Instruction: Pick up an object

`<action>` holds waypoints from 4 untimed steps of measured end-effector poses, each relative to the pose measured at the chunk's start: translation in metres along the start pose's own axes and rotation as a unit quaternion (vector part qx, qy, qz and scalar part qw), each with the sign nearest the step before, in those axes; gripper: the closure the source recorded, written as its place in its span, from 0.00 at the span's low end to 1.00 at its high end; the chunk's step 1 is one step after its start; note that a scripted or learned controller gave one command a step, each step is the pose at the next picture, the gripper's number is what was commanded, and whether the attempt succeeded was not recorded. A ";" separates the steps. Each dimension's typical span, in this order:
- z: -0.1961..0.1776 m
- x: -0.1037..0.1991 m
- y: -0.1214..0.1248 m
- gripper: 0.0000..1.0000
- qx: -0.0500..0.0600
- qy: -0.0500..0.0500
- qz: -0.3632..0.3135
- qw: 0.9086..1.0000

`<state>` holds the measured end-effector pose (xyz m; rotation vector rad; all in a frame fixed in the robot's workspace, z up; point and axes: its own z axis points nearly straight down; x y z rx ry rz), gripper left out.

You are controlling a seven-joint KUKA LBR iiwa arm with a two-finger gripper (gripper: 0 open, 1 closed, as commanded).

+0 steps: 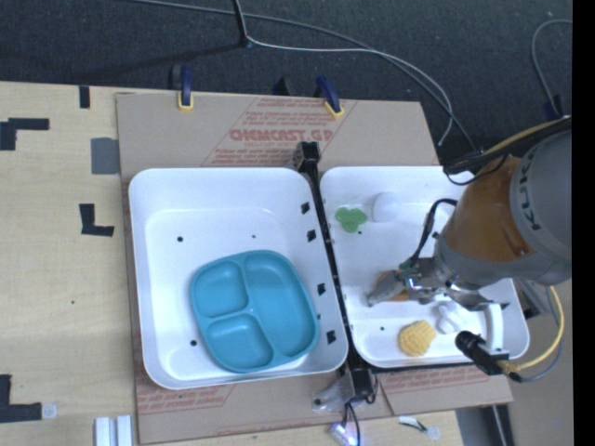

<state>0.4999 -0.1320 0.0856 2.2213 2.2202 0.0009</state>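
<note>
while the arm point(507, 221) is reaching in from the right, i am seeing its gripper point(386, 291) sitting low over the right bin point(367, 342), roughly mid-bin. the metal fingers point(378, 293) are pointing toward the divider between the bins, and they are looking nearly closed, with nothing visibly held between them.

i am counting three loose things in the right bin: one yellow piece point(416, 338), one green piece point(350, 218) and one white piece point(385, 206). the yellow piece is lying near the front wall, just below and to the right of the gripper, apart from the fingers; it is looking roundish with a slight long axis running from lower left to upper right, though i am not able to tell which end is which. the green and white pieces are lying close together near the back wall, well apart from the gripper.

one blue tray point(253, 311) with three compartments is lying in the left bin point(153, 249). i am counting two bins.
</note>
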 end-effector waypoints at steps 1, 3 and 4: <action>-0.010 0.000 0.000 1.00 0.000 0.000 0.000 1.000; -0.019 0.000 0.000 1.00 0.000 0.000 0.000 1.000; -0.019 0.000 0.000 0.00 0.001 0.000 0.000 1.000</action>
